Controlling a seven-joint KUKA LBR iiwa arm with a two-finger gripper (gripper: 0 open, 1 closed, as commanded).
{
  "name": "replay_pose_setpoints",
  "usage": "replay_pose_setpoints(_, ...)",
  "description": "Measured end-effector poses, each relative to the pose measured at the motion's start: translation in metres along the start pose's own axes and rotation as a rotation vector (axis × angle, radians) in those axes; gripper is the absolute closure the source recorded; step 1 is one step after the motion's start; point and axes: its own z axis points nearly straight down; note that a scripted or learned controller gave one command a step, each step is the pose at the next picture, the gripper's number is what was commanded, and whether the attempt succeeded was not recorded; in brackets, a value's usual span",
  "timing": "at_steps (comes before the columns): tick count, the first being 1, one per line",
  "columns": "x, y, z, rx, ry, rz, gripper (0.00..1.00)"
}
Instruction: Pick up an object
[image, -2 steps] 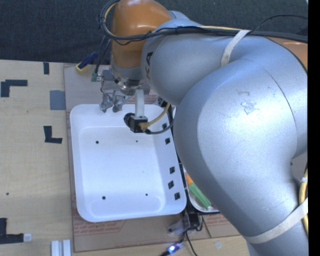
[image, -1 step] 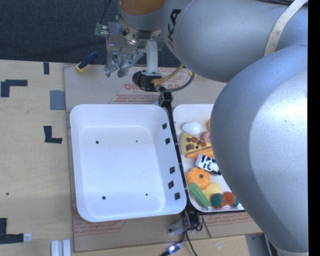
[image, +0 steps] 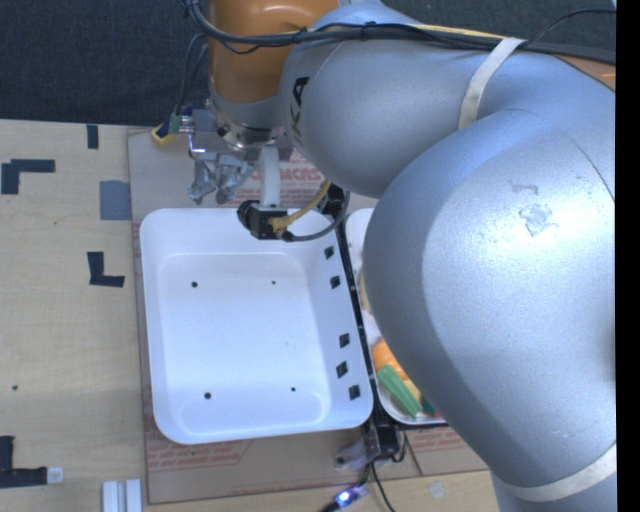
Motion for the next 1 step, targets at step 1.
replay_pose_setpoints(1,-0.0001,-0.0101,-0.1774,-0.026,0.009,-0.002,1.0)
